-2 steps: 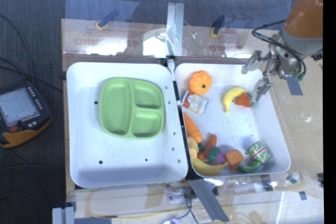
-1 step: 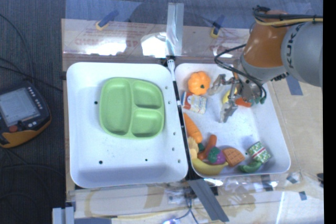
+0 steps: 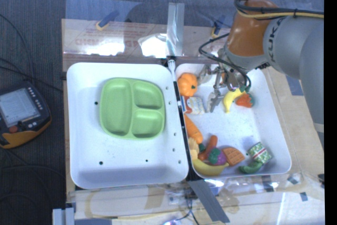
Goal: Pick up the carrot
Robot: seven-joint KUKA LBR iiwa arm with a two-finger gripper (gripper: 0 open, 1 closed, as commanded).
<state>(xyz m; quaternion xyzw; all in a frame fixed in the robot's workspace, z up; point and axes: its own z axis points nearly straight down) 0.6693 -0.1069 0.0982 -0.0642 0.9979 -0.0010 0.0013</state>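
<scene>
Jaws [image 3: 217, 93] hang spread and unloaded; carrot [image 3: 192, 129] lies below-left of them, against the bin wall [image 3: 180, 113], where, in the inspector's judgement, crowding toys [image 3: 216, 156] and that wall risk a fouled grasp.

Carrot in the right bin, against the left wall

The carrot [image 3: 192, 128] is a slim orange piece lying flat, its length running from about 11 o'clock to 5 o'clock along the bin's left wall, roughly halfway down. Its upper end sits just below a pale crumpled item, and its lower end touches the heap of toy food at the bin's 7 o'clock corner. Nothing grips it.
</scene>
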